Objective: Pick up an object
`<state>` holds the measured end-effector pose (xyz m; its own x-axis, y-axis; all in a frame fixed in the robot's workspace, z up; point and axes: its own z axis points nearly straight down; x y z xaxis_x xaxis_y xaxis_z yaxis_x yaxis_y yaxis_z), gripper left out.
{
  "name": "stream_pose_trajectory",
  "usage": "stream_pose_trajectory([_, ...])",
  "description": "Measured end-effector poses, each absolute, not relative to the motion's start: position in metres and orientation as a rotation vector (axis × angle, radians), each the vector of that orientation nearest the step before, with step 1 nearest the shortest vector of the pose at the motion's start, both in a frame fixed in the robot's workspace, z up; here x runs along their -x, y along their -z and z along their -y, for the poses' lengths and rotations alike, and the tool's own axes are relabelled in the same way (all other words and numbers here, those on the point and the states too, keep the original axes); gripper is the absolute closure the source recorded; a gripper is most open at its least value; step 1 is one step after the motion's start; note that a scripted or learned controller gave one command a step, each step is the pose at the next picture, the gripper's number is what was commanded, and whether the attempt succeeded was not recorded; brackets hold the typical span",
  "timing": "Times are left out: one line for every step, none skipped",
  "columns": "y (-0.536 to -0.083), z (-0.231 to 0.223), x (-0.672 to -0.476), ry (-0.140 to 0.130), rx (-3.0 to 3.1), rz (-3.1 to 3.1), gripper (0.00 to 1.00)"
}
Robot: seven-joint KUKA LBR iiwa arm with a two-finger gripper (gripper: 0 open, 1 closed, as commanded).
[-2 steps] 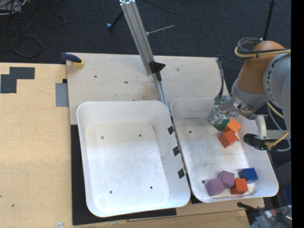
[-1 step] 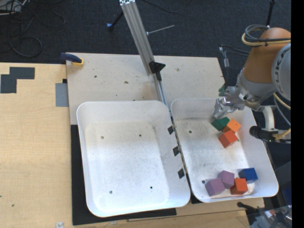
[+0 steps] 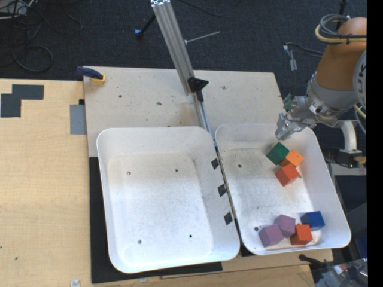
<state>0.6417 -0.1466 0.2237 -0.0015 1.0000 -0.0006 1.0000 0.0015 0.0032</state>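
Reaching in from the right, orange band high, wrist bent down and leftward over the far right corner of the right bin (image 3: 335, 184). Gripper (image 3: 283, 130) poised just above the bin's far rim, tip pointing down toward the blocks; opening impossible to make out at this angle. Just near and left of the tip: green block (image 3: 277, 153), touching an orange block (image 3: 294, 158), with a red block (image 3: 287, 174) right beside them. Farther off, at the near right corner: two purple blocks (image 3: 277, 230), another orange-red block (image 3: 301, 235), a blue block (image 3: 313, 219). Left bin (image 3: 108, 160) alongside.
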Motion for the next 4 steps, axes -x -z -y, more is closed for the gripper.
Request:
stream_pose_trajectory([-0.288, 0.148, -0.644, -0.005, -2.215, -2.22, 1.0])
stream_pose_trajectory([-0.287, 0.096, -0.648, 0.001, -2.219, -2.228, 1.0])
stream_pose_trajectory([-0.279, 0.054, -0.645, 0.003, -2.221, -2.228, 1.0])
stream_pose_trajectory([-0.255, 0.0, -0.643, 0.004, -2.221, -2.23, 1.0])
